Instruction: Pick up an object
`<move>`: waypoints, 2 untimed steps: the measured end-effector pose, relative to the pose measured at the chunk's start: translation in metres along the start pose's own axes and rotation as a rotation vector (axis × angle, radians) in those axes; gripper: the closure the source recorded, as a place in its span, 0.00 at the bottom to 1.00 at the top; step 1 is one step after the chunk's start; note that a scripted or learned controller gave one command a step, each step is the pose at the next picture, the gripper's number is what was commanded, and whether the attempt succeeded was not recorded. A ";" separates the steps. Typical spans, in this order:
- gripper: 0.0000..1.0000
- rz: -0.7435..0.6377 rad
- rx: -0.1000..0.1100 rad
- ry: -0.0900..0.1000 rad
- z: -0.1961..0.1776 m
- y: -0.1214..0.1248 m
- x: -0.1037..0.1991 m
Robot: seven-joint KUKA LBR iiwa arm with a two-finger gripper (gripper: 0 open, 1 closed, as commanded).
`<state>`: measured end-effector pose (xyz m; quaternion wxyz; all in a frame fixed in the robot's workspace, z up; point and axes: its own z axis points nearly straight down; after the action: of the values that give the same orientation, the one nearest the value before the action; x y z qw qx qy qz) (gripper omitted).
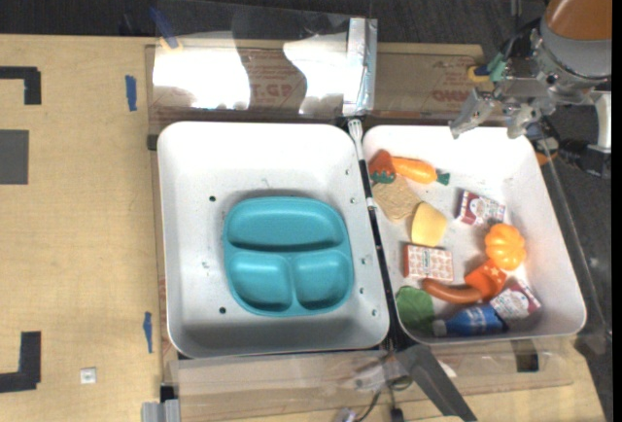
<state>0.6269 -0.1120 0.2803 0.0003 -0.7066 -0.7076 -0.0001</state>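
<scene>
The right bin (549, 216) holds several toy foods: a carrot (415, 170), a tan cracker (395, 199), a yellow cheese wedge (429, 225), a small orange pumpkin (505, 246), two red-and-white cartons (479, 208) (429, 263), a sausage (451, 293), a green piece (415, 307) and a blue bottle (474, 321). My gripper (493, 123) hangs above the back rim of this bin, at its upper right. Its fingers stand apart with nothing between them. All the foods lie below and to the left of it.
The left bin (185, 177) bears a teal divided tray (288, 253). A clear plastic sheet (262, 65) and cardboard lie behind the bins. The wooden bench (68, 216) stretches to the left. Yellow cable loops above the arm's orange band (583, 7).
</scene>
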 end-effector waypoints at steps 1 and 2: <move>0.00 -0.170 0.005 0.001 0.097 -0.058 0.020; 0.00 -0.081 -0.008 -0.002 0.014 -0.019 0.014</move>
<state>0.6077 -0.0976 0.2663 -0.0034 -0.6774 -0.7356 -0.0023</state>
